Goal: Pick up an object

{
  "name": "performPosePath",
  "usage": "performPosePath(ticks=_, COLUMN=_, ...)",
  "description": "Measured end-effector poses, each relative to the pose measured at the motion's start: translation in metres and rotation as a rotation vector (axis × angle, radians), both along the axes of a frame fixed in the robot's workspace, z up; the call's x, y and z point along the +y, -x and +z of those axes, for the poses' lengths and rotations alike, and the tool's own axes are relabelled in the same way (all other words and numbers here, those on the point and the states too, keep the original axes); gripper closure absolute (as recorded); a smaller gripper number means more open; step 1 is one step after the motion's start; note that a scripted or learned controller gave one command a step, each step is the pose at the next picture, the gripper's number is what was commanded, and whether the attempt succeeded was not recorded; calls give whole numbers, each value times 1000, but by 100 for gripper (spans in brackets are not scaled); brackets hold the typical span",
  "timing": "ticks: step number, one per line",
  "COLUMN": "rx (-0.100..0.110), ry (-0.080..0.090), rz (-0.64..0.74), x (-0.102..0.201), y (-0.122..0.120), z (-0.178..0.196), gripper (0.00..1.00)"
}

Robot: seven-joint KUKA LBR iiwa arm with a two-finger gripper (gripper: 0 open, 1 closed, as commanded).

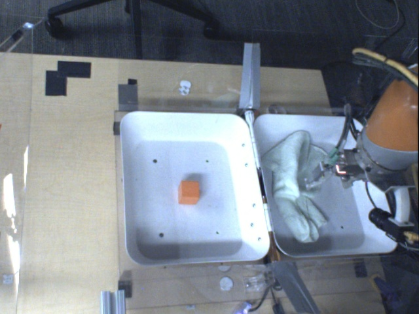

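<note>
A small orange cube (pixel 189 192) lies near the middle of the left bin (pixel 141 241). A crumpled pale grey-white cloth (pixel 291 188) stretches from the back to the front of the right bin (pixel 366 237), along its left half. My gripper (pixel 317 175) is low in the right bin, at the cloth's right edge and about level with its middle. The grey arm with its orange band (pixel 393 120) reaches in from the right behind it. Whether the gripper touches the cloth is unclear.
A metal divider post (pixel 251 77) stands at the back between the two bins. Cables (pixel 386 221) hang by the wrist at the right bin's right side. Wooden bench (pixel 59 188) extends to the left of the bins.
</note>
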State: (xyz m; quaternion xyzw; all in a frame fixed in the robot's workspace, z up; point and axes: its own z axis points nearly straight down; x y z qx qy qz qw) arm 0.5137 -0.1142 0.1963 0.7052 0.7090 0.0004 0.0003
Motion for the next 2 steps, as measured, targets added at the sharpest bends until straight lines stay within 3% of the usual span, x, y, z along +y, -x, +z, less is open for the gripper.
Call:
performPosePath(ticks=1, rx=-18, ry=3, rz=172, x=7, y=-22, z=-104, gripper=0)
performPosePath(ticks=2, rx=-25, ry=2, rz=175, x=9, y=-24, z=-92, gripper=100)
